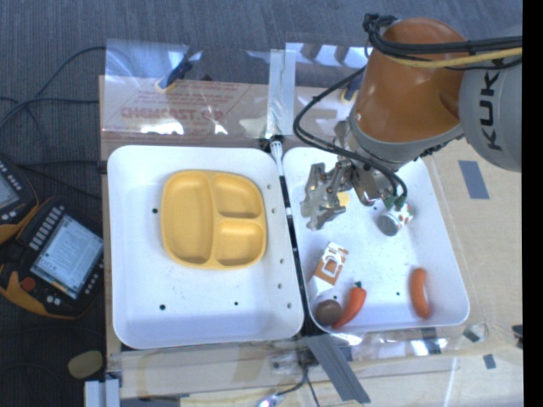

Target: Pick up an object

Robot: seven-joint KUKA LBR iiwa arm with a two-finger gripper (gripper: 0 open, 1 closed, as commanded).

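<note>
Large letters "KU" read on the grey arm [501, 108] at the far right, and faded red lettering, too blurred to read, runs across the clear plastic sheet [182, 108] beyond the left bin [127, 312]. That smooth white bin holds a glossy yellow divided tray [212, 219] with three rounded compartments. The arm's bulbous orange band sits above the far part of the right bin [441, 227], and the metal end effector [321, 200] points down and left over that bin's far left area; whether it is clenched or released cannot be told. In the right bin lie a small white-and-orange carton [331, 264], an orange carrot [352, 303] touching a brown rounded item [327, 312] at the near left corner, a sausage-shaped piece [419, 292] near right, and a small grey cup [390, 221] by the wrist.
</note>
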